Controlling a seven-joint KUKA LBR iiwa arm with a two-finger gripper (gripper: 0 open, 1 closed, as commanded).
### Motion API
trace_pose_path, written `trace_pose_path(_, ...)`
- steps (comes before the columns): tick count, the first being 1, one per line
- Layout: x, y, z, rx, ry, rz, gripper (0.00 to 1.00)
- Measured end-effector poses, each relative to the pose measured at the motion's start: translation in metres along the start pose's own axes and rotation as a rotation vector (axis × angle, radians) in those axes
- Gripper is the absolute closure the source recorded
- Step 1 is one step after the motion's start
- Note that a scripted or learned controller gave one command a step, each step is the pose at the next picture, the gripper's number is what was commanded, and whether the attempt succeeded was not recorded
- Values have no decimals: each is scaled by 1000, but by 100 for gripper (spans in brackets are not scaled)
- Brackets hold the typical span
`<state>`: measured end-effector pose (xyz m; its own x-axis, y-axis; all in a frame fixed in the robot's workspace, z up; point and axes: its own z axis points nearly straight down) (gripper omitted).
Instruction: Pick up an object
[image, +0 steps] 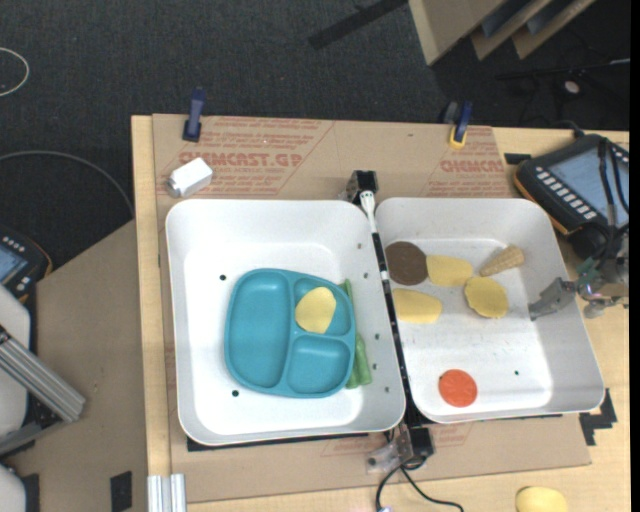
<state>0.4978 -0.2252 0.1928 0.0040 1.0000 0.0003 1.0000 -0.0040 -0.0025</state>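
Two white bins sit side by side on the bench. The left bin holds a teal divided tray with a yellow piece in its upper right compartment and a green strip along the tray's right edge.

The right bin holds the loose candidates: a brown disc, a yellow slab touching it on the right, a second yellow slab just below, a round yellow piece, a tan cone-like piece above that, and an orange disc alone near the front wall.

The gripper comes in low over the right rim of the right bin, tip pointing left into the bin. Nothing sits between its fingers; whether they are spread or pressed together cannot be told at this size and angle.

Key relation: the round yellow piece lies directly left of the gripper tip, near but apart, and is the closest item. The tan piece is up and left, long axis running diagonally, lower left to upper right. The orange disc is down and left, well apart from everything, so it probably offers the cleanest approach. Judged stage: approach, no contact yet. Next move likely needs a short leftward travel and descent.
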Motion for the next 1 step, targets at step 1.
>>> trace_pose_path(1, 1, 3, -9, -5, -2, -3, 100)
